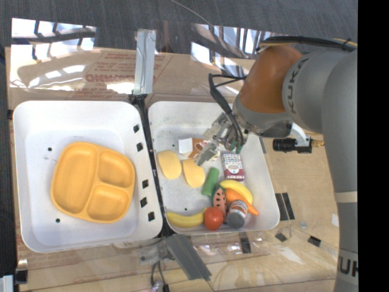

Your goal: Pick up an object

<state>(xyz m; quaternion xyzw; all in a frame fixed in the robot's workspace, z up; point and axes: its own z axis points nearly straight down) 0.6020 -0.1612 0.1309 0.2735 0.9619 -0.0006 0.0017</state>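
My arm hides the right bin's [159, 119] far right corner, and my gripper [214, 143], low over that bin's middle, is too blurred for me to tell its state. Left of that bin, the other bin [30, 126] holds a yellow tray [92, 182]. The right bin holds yellow slices [181, 168], a banana [185, 219], a tomato [213, 218] and a small carton [233, 166].

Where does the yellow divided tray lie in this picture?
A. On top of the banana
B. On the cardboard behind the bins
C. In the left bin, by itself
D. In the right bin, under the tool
C: the yellow divided tray lies flat in the left bin, with no other item beside it.
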